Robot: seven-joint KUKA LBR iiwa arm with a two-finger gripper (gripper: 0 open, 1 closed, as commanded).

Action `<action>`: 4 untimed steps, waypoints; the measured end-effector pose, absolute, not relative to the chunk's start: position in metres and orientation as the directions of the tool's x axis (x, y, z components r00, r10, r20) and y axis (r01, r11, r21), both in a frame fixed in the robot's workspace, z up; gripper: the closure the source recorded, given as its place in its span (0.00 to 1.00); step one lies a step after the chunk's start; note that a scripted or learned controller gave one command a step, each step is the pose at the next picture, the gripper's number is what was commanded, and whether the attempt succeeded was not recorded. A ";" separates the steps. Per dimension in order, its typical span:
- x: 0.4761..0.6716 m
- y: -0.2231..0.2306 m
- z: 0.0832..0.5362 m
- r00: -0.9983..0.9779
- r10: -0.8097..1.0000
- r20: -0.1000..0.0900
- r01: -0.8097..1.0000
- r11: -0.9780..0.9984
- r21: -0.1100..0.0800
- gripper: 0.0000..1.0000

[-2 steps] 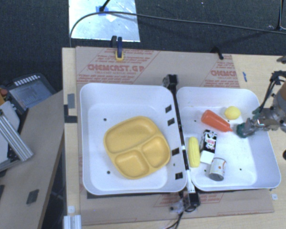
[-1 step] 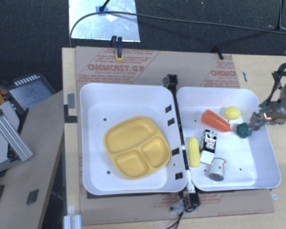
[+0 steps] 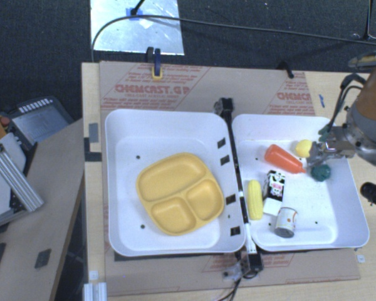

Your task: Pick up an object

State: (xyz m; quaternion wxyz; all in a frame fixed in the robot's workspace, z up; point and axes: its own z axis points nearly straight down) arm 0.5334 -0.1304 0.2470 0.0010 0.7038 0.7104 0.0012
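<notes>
jaws we cannot read from this slant; our gripper sits low in the right bin, touching or just above the teal ball, with the yellow ball and orange carrot crowding beside it; the yellow tray lies apart in the left bin.

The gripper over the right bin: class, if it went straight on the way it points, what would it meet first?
Probably the orange carrot just ahead of the gripper; the yellow ball lies close beside that line, and depth is unclear.
</notes>
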 end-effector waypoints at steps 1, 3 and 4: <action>0.545 -0.077 0.253 -0.010 1.000 0.001 1.000 0.010 0.003 1.00; 0.539 0.035 0.233 -0.010 1.000 0.002 1.000 0.010 0.001 1.00; 0.555 0.089 0.237 -0.010 1.000 0.003 1.000 0.010 0.003 1.00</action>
